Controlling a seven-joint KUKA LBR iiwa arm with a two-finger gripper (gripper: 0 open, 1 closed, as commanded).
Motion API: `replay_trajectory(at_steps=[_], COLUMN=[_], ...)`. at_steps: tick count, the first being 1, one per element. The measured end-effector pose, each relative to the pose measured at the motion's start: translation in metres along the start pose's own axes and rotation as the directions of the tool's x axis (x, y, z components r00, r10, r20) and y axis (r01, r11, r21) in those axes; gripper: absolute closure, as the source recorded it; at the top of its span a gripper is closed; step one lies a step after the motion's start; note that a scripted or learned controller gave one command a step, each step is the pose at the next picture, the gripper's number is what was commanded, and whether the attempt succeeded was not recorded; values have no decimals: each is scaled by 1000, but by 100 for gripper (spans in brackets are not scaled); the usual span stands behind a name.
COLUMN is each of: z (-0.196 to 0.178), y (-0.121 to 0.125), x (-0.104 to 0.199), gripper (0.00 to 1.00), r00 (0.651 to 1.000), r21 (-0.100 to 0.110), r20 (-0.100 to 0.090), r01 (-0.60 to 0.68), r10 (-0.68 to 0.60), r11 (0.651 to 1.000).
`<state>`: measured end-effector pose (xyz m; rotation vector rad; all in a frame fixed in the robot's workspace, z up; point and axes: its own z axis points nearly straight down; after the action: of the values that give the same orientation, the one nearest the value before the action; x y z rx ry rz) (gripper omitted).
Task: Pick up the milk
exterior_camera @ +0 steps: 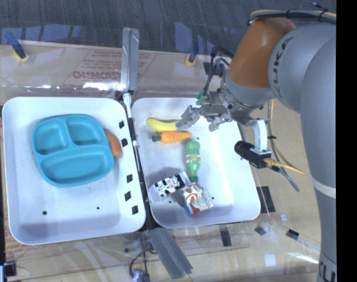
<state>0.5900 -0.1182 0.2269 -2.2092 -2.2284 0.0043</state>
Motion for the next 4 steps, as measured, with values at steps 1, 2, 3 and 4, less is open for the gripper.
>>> replay_trajectory(at_steps=[1,2,3,4], z=[136,-12,89,89], y=[-56,-75,-114,-113], x=[-1,29,11,11], gripper=[0,0,0,0], r00=[934,944,933,933], r21=[-2,-4,-1,-1], r20=[1,2,0,1], r01=[356,330,360,360], r10=[-356,-330,-360,-360], r11=[934,944,933,933])
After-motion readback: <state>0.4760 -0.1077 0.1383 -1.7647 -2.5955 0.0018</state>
